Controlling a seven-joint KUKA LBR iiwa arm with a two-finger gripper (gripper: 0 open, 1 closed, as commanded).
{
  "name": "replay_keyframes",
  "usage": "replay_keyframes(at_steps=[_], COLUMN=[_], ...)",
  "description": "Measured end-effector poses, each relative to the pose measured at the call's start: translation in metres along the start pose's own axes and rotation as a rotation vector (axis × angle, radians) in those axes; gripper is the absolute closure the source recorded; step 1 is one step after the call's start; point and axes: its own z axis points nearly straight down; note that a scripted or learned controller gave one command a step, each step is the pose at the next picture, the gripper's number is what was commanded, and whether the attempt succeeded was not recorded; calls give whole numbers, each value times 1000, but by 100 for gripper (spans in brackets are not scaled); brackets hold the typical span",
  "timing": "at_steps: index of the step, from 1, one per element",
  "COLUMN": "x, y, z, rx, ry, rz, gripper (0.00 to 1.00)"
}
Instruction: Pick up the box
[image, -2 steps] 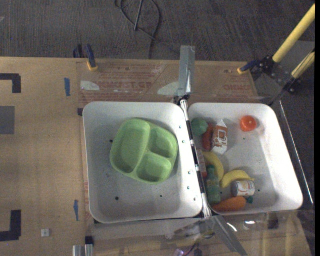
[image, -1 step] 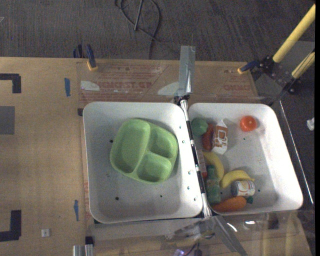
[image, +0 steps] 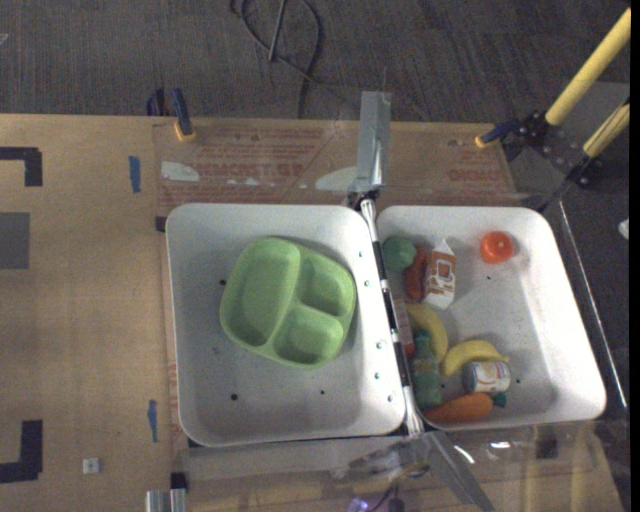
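Cardboard-like, the small white-and-orange carton box (image: 439, 274) is seen lying in the right white bin (image: 560, 345), touching a brown sausage-shaped toy (image: 416, 277). It is judged light, stiff, best gripped across its narrow sides. The pincer's state cannot be told.

From my feed I see a plywood bench (image: 80, 300) with blue tape strips (image: 134, 172) and black corner marks (image: 24, 165) on it. Beyond the bench lies dark grey carpet (image: 450, 50), crossed by a black cable (image: 290, 35). Yellow poles (image: 595, 65) slant beyond the bench's far right corner.
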Motion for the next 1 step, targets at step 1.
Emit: replay_keyframes(at_steps=[1], x=[-6], y=[12], z=[0], rx=[0], ry=[0], rz=[-70], gripper=[0])
